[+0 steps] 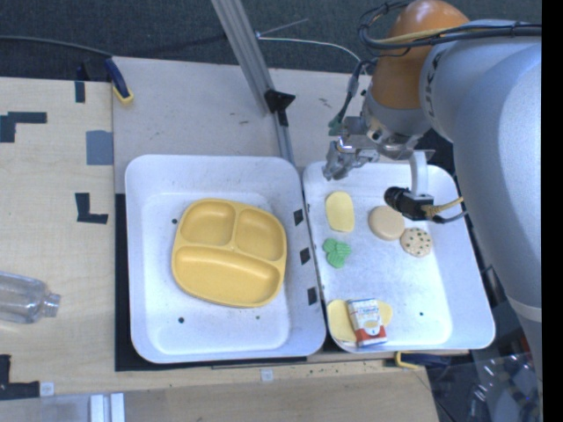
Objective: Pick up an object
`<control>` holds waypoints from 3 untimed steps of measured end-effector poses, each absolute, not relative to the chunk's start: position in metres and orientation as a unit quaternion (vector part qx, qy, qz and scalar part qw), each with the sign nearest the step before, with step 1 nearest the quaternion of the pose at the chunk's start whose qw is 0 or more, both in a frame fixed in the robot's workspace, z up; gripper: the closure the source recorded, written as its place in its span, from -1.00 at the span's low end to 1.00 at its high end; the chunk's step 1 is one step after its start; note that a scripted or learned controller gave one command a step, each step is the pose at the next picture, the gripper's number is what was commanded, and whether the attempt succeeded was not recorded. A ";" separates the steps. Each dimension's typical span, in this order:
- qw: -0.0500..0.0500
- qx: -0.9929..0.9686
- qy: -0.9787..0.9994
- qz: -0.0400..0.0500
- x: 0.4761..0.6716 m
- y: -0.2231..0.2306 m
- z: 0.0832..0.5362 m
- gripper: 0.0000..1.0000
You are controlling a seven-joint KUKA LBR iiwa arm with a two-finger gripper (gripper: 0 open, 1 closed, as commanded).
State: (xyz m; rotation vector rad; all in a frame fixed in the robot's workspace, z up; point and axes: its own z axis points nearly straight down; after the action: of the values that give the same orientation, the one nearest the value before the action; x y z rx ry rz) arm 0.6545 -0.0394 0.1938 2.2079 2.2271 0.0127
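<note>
My gripper [338, 167] hangs over the far left corner of the right bin [440, 280], just above a pale yellow oval piece [339, 211]. Nothing shows between its fingers. Further objects lie in the right bin: a tan round piece [385, 223], a speckled cookie [416, 242], a green leafy piece [336, 252], and a small red and white carton [368, 321] resting on a yellow piece [341, 320] at the near edge.
The left bin [149, 236] holds a yellow divided plate [230, 251]. A clear plastic bottle [26, 299] lies on the bench at far left. A metal rod [246, 47] slants down to the bins' far edge. The arm's grey body fills the right side.
</note>
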 end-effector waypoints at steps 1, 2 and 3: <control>0.003 0.707 0.707 0.002 0.646 -0.079 0.281 1.00; -0.003 0.706 0.708 -0.003 0.655 -0.063 0.183 1.00; 0.002 0.707 0.707 0.001 0.654 -0.092 0.259 1.00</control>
State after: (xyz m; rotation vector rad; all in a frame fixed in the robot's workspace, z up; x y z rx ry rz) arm 0.6543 -0.0922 0.2591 2.2185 2.2174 0.0033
